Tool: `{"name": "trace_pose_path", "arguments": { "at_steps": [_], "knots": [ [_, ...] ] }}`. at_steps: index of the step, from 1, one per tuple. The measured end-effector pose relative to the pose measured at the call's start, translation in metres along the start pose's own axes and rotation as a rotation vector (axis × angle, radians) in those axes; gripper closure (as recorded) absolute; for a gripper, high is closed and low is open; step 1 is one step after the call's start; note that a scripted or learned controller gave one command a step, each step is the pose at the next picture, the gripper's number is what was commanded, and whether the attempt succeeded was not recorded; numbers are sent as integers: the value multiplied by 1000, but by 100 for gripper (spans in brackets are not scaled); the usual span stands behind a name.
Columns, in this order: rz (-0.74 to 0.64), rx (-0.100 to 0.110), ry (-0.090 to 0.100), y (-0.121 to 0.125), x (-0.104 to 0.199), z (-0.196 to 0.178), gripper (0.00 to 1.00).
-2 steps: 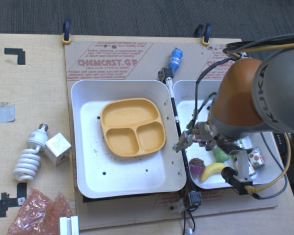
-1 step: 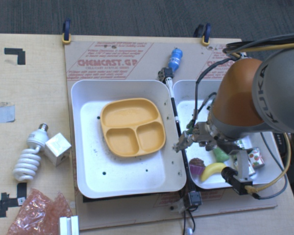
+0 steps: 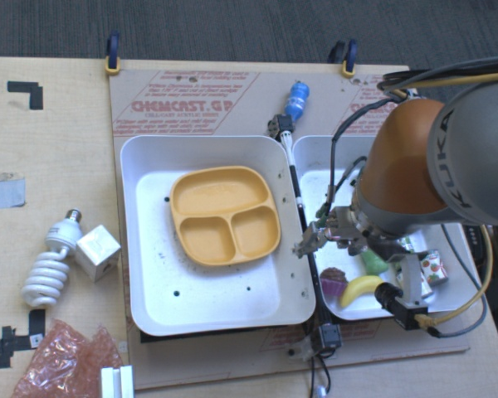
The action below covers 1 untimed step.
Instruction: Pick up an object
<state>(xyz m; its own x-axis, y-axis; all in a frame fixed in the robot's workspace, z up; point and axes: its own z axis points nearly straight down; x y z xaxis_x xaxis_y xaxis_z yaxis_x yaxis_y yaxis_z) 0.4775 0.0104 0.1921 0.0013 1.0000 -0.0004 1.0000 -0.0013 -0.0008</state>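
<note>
One board (image 3: pixel 183 102) reads "CHEMCAST GP"; grey arm (image 3: pixel 473 152) reads "KU".

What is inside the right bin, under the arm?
In the right bin lie a banana, a purple thing, a green thing and a small can. The arm covers the rest.
</note>
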Motion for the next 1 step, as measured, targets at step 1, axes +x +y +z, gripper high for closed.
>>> {"name": "trace_pose_path", "arguments": {
  "at_steps": [1],
  "knots": [
    [0,0,0,0,0,0,0]
  ]
}}
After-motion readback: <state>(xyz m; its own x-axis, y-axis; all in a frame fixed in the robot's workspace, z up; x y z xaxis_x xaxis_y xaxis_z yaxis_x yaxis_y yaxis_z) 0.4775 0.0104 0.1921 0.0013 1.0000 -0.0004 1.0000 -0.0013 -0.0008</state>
